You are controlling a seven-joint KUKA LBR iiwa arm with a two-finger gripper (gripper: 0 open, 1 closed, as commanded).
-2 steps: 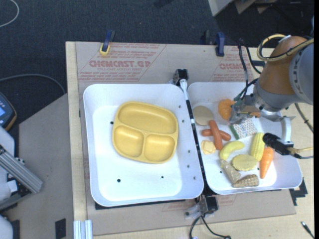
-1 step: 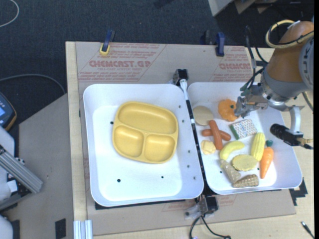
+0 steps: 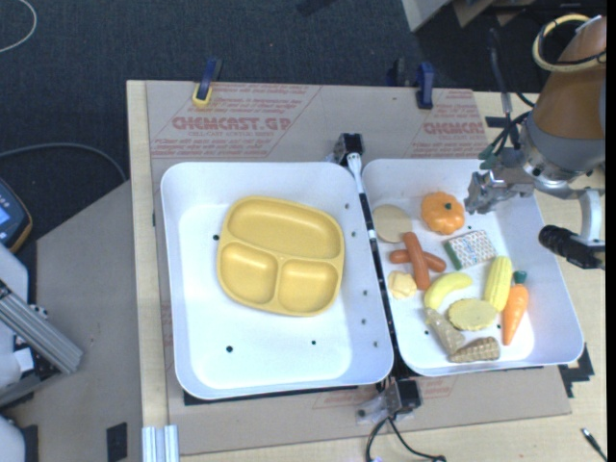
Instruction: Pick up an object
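Near edge of right bin (image 3: 558,349): a tan waffle-like piece (image 3: 467,346) lies closest to the camera, with a pale yellow round slice (image 3: 472,313) touching it just behind.
Carrot (image 3: 515,308): lies lengthwise beside the slice, green tip pointing away, close to the bin's right wall.
Corn and banana: the corn cob (image 3: 499,279) stands between carrot and banana (image 3: 447,288); the three are packed tightly together.
Middle of the pile: a red sausage (image 3: 418,252), a small pale cube (image 3: 402,283) and a patterned packet (image 3: 470,248) sit near one another.
Left bin (image 3: 192,345): holds a yellow three-compartment plate (image 3: 281,255), well apart from the toys.
Far end of right bin: a beige disc (image 3: 391,221) and an orange pumpkin-like toy (image 3: 442,212) lie side by side.
Gripper (image 3: 484,192): hangs over the far right part of the right bin, just beside the pumpkin toy; whether it is spread or closed cannot be told, and nothing is seen in its hold.
Step in hand: apparently the approach, with no object yet lifted.
Next move: likely a short shift toward the pumpkin toy or the packet, then a straight descent onto one item, avoiding its neighbours.
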